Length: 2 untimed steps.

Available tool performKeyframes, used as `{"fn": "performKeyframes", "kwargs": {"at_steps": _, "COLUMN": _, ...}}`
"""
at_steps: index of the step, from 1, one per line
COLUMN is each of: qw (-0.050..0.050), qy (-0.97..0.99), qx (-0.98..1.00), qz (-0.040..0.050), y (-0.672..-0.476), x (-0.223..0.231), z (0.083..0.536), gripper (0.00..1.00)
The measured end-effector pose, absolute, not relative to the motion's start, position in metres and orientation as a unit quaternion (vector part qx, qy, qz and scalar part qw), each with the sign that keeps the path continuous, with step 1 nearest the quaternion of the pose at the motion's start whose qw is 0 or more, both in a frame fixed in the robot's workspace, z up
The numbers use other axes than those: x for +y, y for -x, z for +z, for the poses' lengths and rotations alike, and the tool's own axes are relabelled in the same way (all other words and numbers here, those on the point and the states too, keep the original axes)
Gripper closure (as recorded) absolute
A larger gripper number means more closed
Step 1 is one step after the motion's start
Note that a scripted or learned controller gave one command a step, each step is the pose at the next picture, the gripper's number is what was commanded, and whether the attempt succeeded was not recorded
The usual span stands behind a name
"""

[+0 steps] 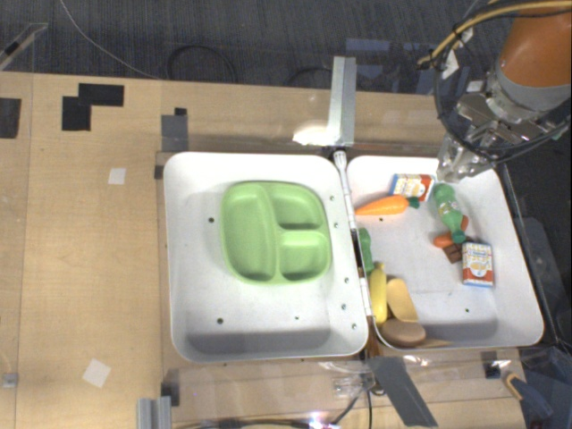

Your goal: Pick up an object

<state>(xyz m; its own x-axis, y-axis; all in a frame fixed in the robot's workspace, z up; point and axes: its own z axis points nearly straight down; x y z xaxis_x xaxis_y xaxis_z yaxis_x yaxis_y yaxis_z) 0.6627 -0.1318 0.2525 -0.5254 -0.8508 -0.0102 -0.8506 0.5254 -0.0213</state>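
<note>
two shallow white bins side by side on a wooden bench. left bin (188, 239): one green divided tray (273, 231), sitting near the middle. right bin (518, 266): a small pile of toy groceries. item, an orange carrot (382, 206) lying across the upper left part. item, a small red and white carton (410, 185) just above the carrot. item, a green bottle-like piece (447, 206) near the upper middle, with a small red-brown piece (447, 241) just below it. item, a white and orange juice box (478, 264) toward the right side. item, a yellow banana (379, 295) along the left wall, beside a tan rounded piece (401, 299) and a brown rounded piece (404, 332) in the lower left corner. gripper (454, 166): hangs over the upper edge of the right bin, just above the green bottle-like piece, apart from the carton. nothing sits between its fingers; whether they are spread or pressed together, i cannot tell from here.
</note>
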Motion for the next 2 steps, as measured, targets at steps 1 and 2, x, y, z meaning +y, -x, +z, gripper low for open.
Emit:
{"fn": "performKeyframes", "kwargs": {"at_steps": 1, "qw": 0.002, "qy": 0.617, "qx": 0.787, "qz": -0.0007, "y": -0.624, "x": -0.2039, "z": 0.1598, "gripper": 1.0}}
{"fn": "performKeyframes", "kwargs": {"at_steps": 2, "qw": 0.004, "qy": 0.618, "qx": 0.786, "qz": -0.0022, "y": -0.6258, "x": -0.2017, "z": 0.1622, "gripper": 0.0}}
